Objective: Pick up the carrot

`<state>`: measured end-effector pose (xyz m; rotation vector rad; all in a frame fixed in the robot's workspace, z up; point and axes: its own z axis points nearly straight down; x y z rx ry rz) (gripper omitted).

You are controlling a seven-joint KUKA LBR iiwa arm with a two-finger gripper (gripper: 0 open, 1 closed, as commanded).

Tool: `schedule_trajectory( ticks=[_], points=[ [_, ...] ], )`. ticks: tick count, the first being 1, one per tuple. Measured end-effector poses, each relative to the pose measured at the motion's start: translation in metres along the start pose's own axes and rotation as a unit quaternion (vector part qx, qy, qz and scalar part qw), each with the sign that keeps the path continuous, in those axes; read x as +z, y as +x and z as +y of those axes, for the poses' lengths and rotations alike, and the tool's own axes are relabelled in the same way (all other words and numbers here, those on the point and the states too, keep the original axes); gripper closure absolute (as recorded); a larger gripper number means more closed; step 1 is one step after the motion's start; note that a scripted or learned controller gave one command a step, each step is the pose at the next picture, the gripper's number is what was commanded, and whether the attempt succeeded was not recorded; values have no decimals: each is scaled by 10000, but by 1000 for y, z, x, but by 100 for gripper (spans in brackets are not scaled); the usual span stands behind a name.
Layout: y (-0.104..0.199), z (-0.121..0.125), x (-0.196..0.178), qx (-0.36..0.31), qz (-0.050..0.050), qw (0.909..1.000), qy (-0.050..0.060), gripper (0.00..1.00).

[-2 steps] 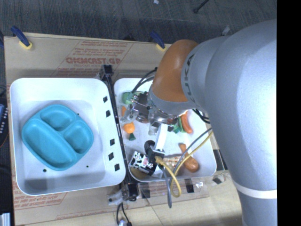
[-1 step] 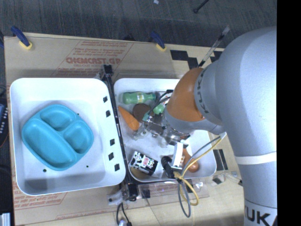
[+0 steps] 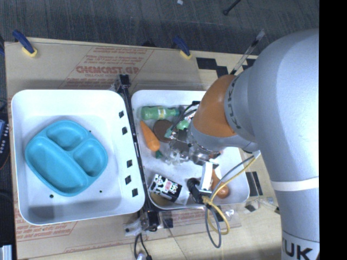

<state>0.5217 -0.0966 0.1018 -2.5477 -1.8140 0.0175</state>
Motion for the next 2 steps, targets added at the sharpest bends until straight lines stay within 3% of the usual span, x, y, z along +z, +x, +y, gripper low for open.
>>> schedule_trajectory(
  ticks=[1, 2],
  points=[
    [-15, -43, 12, 1274, 11, 9918, -44, 100],
    [-15, -43, 11, 1282, 11, 9917, -49, 0]
  ],
)
